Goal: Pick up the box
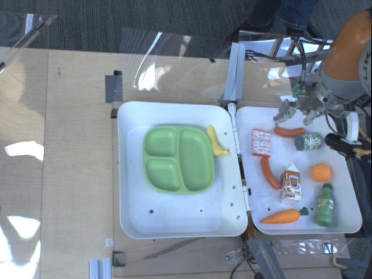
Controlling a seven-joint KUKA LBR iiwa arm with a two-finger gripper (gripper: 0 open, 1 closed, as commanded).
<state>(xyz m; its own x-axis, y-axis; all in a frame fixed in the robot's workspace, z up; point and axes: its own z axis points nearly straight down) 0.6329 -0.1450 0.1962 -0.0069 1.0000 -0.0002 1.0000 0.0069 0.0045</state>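
I count two white bins: left bin (131, 214) and right bin (356, 214). The left holds one green divided plate (177, 158) and one banana (216, 143). The right holds two sausages (289, 131), one box (291, 185) upright near its middle, one bottle (325, 204), one carrot (282, 216), one packet (261, 142), one can (308, 141), one orange (321, 172). The gripper (296, 113) hovers at the far edge, fingers spread, grasping nothing.

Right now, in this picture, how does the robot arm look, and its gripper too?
The arm is grey with a rounded orange band above the wrist. Black cables run along its lower part. The gripper is pale grey metal with two thin fingers.
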